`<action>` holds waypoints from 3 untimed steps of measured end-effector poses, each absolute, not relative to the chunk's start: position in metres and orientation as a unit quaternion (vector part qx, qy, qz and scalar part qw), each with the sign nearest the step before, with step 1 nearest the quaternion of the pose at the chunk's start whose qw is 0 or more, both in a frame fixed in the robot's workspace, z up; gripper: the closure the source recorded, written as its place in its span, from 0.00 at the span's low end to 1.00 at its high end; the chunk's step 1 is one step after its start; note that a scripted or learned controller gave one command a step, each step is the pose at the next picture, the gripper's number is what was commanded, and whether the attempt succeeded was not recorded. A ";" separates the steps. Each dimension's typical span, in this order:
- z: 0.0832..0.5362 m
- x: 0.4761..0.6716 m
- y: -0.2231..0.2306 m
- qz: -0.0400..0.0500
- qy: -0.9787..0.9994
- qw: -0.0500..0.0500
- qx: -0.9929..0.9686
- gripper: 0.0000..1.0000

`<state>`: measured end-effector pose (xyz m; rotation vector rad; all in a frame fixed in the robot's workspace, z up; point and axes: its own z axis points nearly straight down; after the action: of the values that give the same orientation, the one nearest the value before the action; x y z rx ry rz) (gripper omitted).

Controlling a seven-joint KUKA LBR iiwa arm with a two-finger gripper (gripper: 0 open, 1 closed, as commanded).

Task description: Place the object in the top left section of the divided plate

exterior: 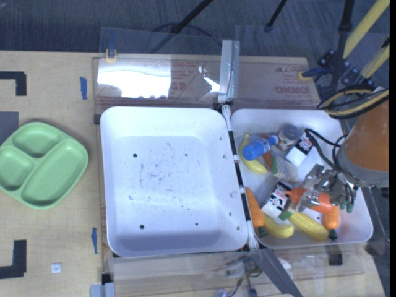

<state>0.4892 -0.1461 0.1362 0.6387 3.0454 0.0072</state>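
The green divided plate lies on the wooden bench at the far left, outside the bins. It has two small sections on its left and one large section on its right. My gripper is low in the right bin, far from the plate. It hangs over a heap of toy food: a small orange-red piece, a yellow corn cob and a black-and-white carton. Whether anything is held there is hidden by the clutter.
The left bin lies between the plate and the right bin. The right bin also holds a blue bottle, a yellow banana, a carrot and a grey can. Clear panels stand behind both bins.
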 end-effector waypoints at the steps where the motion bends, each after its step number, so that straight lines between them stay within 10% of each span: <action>1: 0.191 0.481 -0.078 0.001 0.996 0.003 0.084 1.00; 2: 0.185 0.480 -0.083 0.001 1.000 0.001 -0.026 1.00; 3: 0.285 0.571 -0.162 0.000 0.979 0.005 -0.202 1.00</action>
<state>0.5707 -0.1623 0.2849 -0.6331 3.0677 -0.0015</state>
